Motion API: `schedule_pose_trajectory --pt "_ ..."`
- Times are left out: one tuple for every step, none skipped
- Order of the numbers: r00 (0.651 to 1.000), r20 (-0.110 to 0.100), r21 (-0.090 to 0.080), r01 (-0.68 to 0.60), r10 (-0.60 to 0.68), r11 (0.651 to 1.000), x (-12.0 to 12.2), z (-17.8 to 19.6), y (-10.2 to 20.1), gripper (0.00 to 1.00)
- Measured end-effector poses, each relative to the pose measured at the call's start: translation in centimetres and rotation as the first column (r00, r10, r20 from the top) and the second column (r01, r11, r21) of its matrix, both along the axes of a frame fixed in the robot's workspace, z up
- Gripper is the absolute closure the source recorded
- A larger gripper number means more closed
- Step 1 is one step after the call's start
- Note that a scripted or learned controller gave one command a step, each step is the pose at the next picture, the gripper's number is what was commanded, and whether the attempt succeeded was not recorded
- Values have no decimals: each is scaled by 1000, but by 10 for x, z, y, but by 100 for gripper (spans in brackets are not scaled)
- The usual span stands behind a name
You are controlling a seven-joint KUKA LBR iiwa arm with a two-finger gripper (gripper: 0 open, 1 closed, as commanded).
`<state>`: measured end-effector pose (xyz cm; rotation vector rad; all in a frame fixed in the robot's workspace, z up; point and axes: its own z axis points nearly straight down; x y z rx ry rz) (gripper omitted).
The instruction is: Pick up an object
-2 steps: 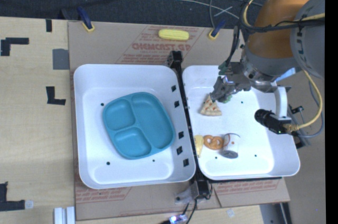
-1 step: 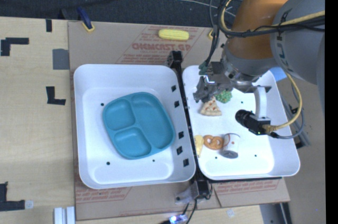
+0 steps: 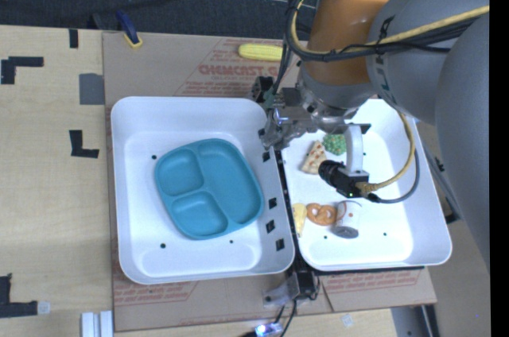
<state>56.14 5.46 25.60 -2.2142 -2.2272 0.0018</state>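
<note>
My gripper [image 3: 275,129] hangs low under the orange wrist band, at the far left corner of the right bin [image 3: 413,248], right by the wall shared with the left bin [image 3: 127,192]. Just right of it lie a tan waffle-like piece [image 3: 312,156] and a small green item [image 3: 335,143]. Nearer the front of that bin sit a brown pretzel-shaped piece [image 3: 322,214], a small yellow piece [image 3: 299,214] and a grey-and-white cylinder [image 3: 347,222]. I see nothing held in the gripper. The arm hides the far part of the right bin.
A blue divided plate [image 3: 208,188] lies flat in the left bin. A yellow corn-like object [image 3: 261,52] rests on the cardboard behind the bins. A black fitting with a yellow cable [image 3: 338,176] hangs from the arm over the right bin.
</note>
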Motion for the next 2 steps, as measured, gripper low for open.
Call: schedule_pose_trajectory --pt "1000 0 -1 1 -1 1000 0 -6 43 100" --pt "1000 -1 -1 4 -4 1000 0 -6 41 0"
